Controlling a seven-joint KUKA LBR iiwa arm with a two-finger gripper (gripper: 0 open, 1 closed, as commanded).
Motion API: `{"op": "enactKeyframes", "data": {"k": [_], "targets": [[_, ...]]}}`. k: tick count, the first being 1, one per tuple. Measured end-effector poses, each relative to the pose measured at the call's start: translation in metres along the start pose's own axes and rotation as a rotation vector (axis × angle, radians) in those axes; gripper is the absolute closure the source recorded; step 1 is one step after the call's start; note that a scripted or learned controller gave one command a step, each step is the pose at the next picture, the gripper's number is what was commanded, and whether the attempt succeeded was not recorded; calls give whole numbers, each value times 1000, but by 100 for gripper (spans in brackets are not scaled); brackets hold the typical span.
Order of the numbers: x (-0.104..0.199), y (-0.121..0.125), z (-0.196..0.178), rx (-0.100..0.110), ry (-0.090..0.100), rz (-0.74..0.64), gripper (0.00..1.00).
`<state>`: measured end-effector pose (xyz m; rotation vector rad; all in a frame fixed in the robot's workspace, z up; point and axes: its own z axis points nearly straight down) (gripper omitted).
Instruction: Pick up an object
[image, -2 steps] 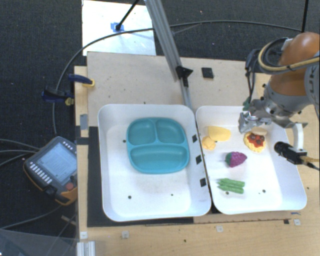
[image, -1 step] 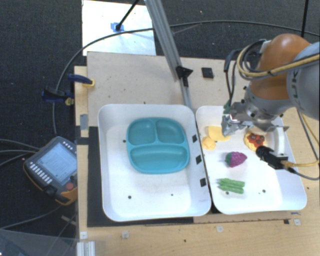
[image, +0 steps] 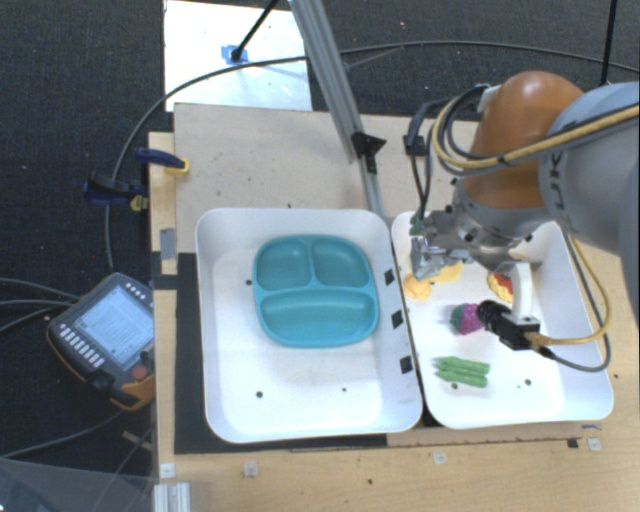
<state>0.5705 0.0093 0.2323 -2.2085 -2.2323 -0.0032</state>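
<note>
Yellow soft-looking piece (image: 428, 283) is lying in the right bin (image: 590, 400), at nine o'clock of the purple toy (image: 464, 318). I'm seeing the gripper (image: 430, 262) hovering over it; grip state unreadable. Probably light; I'd pinch its middle.

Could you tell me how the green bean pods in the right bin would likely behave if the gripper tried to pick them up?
The green bean pods look small and low on the right bin floor, so probably light but hard to get fingers under. They look elongated and smooth, so they might slip or pivot if pinched off-centre. Lying flat, they seem unlikely to roll far.
</note>
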Motion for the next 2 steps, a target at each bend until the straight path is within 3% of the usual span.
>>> {"op": "enactKeyframes", "data": {"k": [2], "targets": [[93, -33, 11, 1, 0, 0, 100]]}}
